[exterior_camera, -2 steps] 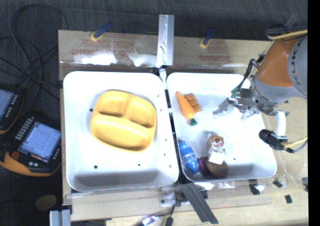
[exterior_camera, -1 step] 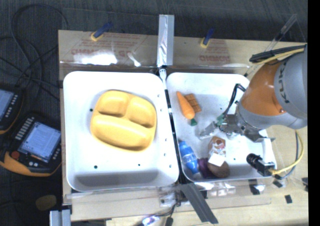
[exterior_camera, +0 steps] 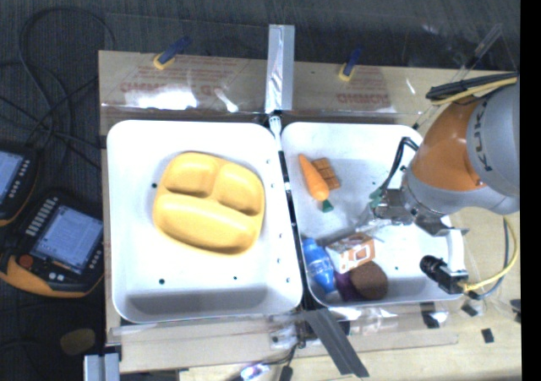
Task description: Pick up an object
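Two shallow white bins sit side by side on the bench, and the arm [exterior_camera: 469,155] reaches in from the right over the right bin [exterior_camera: 397,138]. The gripper [exterior_camera: 378,202] hangs low above the middle of that bin, close over its floor; how its jaws stand cannot be told, and nothing can be made out held in it. Toward the right bin's far left corner lies a toy carrot [exterior_camera: 314,177], with a small brown ridged piece [exterior_camera: 328,175] touching its right side. Along the near edge, toward the near left corner, a cluster of things lies packed together: a blue bottle [exterior_camera: 319,260] against the left wall, a small box with orange and white print [exterior_camera: 356,252] just beside it, and a dark brown round thing [exterior_camera: 369,280] at the near wall, with something purple [exterior_camera: 347,286] tucked between it and the bottle. The left bin [exterior_camera: 135,286] carries a large yellow bread-shaped block [exterior_camera: 209,201] lying across its middle.
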{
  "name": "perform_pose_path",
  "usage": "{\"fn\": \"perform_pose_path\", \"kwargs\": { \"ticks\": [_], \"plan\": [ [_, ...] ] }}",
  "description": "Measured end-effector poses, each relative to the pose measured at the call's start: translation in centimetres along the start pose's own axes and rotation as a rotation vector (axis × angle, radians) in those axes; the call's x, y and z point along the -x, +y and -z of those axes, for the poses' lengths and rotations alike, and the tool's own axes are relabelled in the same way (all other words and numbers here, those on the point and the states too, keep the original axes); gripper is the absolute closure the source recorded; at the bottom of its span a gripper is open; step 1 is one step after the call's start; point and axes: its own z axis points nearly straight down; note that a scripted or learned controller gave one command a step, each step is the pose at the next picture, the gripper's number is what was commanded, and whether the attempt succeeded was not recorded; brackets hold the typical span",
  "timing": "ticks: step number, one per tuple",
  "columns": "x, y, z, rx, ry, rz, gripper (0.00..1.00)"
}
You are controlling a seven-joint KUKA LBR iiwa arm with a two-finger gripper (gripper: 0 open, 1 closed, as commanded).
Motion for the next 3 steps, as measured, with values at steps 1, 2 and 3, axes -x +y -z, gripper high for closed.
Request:
{"fn": "perform_pose_path", "kwargs": {
  "ticks": [1, 2, 3],
  "plan": [
    [-4.1, -0.4, 6.8, -0.017, 0.004, 0.065, 1.0],
    [-4.0, -0.4, 6.8, -0.017, 0.004, 0.064, 0.0],
    [-10.3, -4.3, 8.3, -0.02, 0.004, -0.008, 0.0]
  ]
}}
